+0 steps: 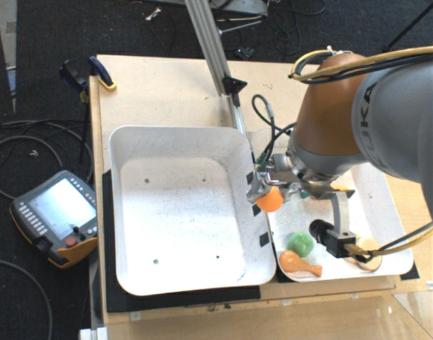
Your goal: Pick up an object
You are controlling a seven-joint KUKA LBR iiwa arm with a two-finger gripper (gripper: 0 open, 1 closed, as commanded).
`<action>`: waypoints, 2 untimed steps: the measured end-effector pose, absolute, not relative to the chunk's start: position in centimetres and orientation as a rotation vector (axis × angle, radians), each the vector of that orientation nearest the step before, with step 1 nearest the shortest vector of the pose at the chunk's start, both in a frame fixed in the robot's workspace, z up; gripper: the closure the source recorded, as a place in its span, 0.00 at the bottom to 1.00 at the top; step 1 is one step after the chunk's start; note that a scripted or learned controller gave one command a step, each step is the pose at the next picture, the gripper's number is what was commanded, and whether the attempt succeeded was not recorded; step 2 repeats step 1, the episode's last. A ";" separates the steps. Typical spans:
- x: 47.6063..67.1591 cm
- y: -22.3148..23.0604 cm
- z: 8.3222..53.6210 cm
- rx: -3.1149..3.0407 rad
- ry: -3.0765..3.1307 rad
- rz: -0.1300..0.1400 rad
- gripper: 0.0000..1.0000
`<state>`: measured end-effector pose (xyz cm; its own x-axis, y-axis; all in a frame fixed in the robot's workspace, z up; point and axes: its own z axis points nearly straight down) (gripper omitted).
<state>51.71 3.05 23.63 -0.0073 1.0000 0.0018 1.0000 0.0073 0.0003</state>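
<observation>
white bins (131, 190), orange ball (271, 200), green ball (300, 244), grey-and-orange arm (386, 119)

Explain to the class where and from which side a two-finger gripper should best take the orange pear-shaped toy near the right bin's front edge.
Probably across the narrow neck of the orange pear-shaped toy, from straight above: it lies flat, neck pointing right, with the green ball crowding its bulb.

Light: bright, even, from overhead
Shadows: soft, faint inside the left bin (131, 147)
Focus: fairly sharp; floor (39, 41) dark
Glare: none
</observation>
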 end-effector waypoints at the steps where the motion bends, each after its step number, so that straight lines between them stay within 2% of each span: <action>1: 51.5 7.6 23.6 -2.211 -2.229 0.000 1.00; 2: 51.5 7.6 23.6 -2.211 -2.229 0.000 1.00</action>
